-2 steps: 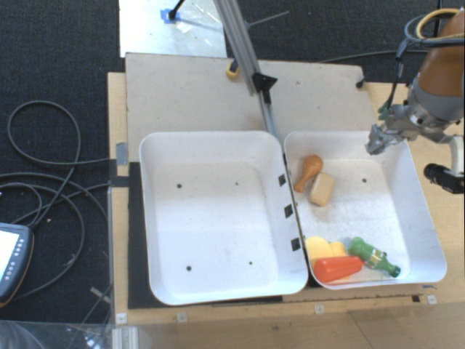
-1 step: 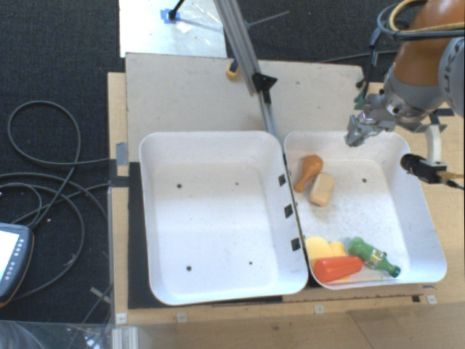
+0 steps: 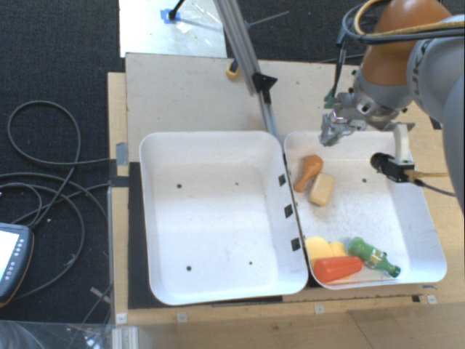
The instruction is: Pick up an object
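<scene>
The right bin [image 3: 418, 231] holds a brown chicken drumstick [image 3: 309, 170] and a pale beige block [image 3: 322, 189] near its upper left. Along its front edge lie a yellow piece [image 3: 324, 249], a red-orange pepper [image 3: 337, 268] and a green bottle [image 3: 373, 257]. My gripper [image 3: 333, 135] hangs over the far edge of the right bin, up and to the right of the drumstick, with nothing seen between its fingers.
The left bin [image 3: 156, 217] stands beside the right one, with a black-marked divider [image 3: 288, 211] between them. A slanted metal pole [image 3: 243, 42] crosses the bench's back. Cables [image 3: 43, 187] lie on the floor at left.
</scene>
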